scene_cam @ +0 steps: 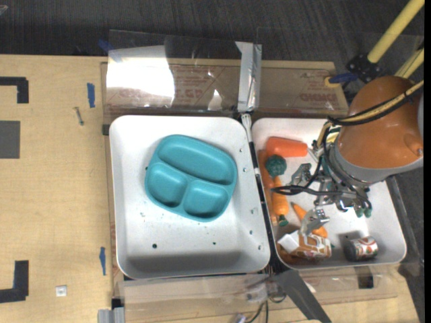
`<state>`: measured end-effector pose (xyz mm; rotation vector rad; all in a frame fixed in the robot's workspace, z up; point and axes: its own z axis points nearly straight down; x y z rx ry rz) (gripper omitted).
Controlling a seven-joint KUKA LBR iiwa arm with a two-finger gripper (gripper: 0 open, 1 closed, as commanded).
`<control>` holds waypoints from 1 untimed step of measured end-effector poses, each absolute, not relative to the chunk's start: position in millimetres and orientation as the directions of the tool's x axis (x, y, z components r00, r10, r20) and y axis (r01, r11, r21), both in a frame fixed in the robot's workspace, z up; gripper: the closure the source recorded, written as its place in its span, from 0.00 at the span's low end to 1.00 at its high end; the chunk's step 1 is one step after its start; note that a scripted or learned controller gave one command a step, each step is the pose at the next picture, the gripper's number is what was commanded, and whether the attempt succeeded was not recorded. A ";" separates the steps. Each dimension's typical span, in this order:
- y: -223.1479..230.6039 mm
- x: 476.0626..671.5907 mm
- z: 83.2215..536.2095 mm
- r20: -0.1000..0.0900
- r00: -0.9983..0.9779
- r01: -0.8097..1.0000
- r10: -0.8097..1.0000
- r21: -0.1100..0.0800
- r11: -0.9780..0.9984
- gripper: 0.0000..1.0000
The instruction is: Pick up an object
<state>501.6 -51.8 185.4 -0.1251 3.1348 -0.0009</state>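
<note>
Orange-banded wrist (380,126) hung over the right white bin (397,237) | my hand (316,210) sat low among orange packets (311,242) and a small can (361,247) | grip state: cannot tell | advice: centre on one packet, descend straight.

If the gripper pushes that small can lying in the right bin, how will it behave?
The small can lies on its side, so it would probably roll. It looks rigid, likely not crushing. Its curved surface may slip between fingers.
</note>
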 end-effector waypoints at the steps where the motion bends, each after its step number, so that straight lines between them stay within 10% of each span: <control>1: -94.5 499.3 134.8 -0.020 -1.000 0.003 0.003 -0.002 1.000 0.00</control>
